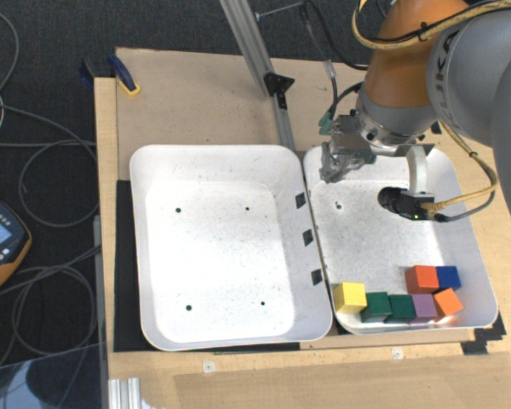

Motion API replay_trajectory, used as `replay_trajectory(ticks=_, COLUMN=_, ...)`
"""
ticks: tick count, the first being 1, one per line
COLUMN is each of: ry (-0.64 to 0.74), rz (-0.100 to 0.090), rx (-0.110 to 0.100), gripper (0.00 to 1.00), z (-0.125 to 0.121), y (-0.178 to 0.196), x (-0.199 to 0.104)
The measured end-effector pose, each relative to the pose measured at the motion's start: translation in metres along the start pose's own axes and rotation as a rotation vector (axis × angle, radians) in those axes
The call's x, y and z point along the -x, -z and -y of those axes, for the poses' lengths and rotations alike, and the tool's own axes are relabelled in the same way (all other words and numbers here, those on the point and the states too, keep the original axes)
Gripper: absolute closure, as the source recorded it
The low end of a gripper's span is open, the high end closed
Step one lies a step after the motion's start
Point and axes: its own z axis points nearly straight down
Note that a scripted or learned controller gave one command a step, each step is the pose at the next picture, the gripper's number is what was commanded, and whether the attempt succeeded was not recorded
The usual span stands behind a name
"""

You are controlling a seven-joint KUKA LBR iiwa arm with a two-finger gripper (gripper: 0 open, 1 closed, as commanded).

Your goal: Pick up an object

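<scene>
Several small blocks lie along the near edge of the right bin (383, 228): a yellow block (351, 296), two green blocks (377, 305), a purple block (425, 306), an orange block (448, 302), a red-orange block (423, 277) and a blue block (448, 276). My gripper (334, 171) hangs over the far left corner of the right bin, well away from the blocks. Nothing shows between its fingers.
The left bin (221, 245) lies beside the right one, with black clips (307, 237) along their shared edge. A metal pole (254, 49) slants up from the bench behind the bins. A black cable part (404, 203) dangles over the right bin. Cables lie left of the bench.
</scene>
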Motion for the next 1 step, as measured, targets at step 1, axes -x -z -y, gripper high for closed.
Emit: replay_trajectory(ticks=1, ry=0.000, rz=0.001, rx=0.003, gripper=1.00, z=-0.0051, y=-0.0068, x=-0.0548)
